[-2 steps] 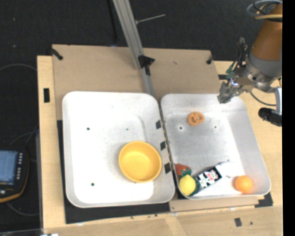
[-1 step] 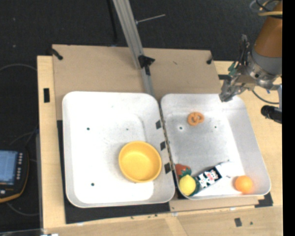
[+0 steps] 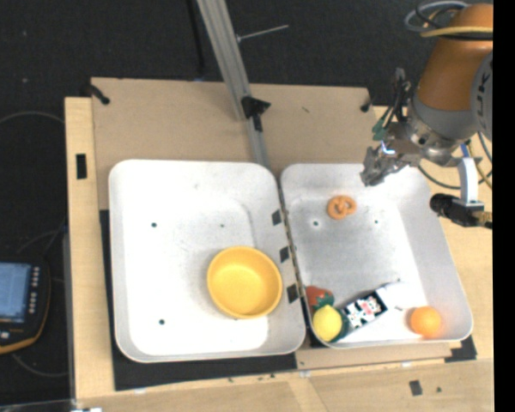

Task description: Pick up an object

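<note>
White plastic forms both bins on my worktop (image 3: 180, 118), which is tan board. The left bin (image 3: 154, 204) carries a yellow bowl (image 3: 245, 281), upright, near its front right corner. The right bin (image 3: 412, 239) carries five items. An orange pretzel (image 3: 342, 207) lies toward its rear, apart from the rest. Along the front wall, from left: a small red and green piece (image 3: 318, 298), touching or just behind a lemon (image 3: 327, 324); a black and white box (image 3: 366, 309), tilted, just beside the lemon; and an orange (image 3: 425, 321) in the front right corner, apart from the box.

My pincer (image 3: 375, 172) hangs over the rear edge of the right bin, beyond and to the right of the pretzel, well apart from the front row. Nothing shows between its tips. Whether it stands wide or narrow I cannot tell; the tip is dark and small at this angle. My arm (image 3: 451, 75) enters from the right, orange band above the wrist.

A grey rail (image 3: 227, 54) slants across the rear of the worktop toward the gap between the bins. A handheld screen unit (image 3: 9, 303) lies off the worktop at left.
</note>
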You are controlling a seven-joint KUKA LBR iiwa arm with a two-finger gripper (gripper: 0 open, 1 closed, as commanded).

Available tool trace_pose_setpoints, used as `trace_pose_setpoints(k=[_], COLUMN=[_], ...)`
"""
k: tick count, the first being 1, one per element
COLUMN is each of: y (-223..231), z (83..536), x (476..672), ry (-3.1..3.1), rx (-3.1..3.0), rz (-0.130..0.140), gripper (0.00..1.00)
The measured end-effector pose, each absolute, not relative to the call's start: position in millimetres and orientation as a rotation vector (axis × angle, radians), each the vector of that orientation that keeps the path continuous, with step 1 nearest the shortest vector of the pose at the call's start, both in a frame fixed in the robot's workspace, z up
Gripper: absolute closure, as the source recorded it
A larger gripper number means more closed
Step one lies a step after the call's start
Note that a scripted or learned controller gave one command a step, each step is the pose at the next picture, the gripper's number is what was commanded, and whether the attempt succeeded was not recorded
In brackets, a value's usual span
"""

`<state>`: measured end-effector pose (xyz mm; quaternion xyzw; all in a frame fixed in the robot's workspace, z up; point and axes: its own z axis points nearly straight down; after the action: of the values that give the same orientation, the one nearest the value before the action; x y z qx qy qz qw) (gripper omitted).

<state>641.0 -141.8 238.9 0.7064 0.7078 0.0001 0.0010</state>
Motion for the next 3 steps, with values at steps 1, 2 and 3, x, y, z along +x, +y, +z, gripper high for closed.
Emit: trace_pose_setpoints(k=[1, 2, 3], y=[-85, -22, 33], z=[248, 244, 255], x=[632.3, 629.3, 625.8], ry=[2.229, 2.23, 2.23], rx=[2.214, 2.213, 2.212], rz=[0.004, 0.002, 0.006], gripper=[1.0, 1.0, 1.0])
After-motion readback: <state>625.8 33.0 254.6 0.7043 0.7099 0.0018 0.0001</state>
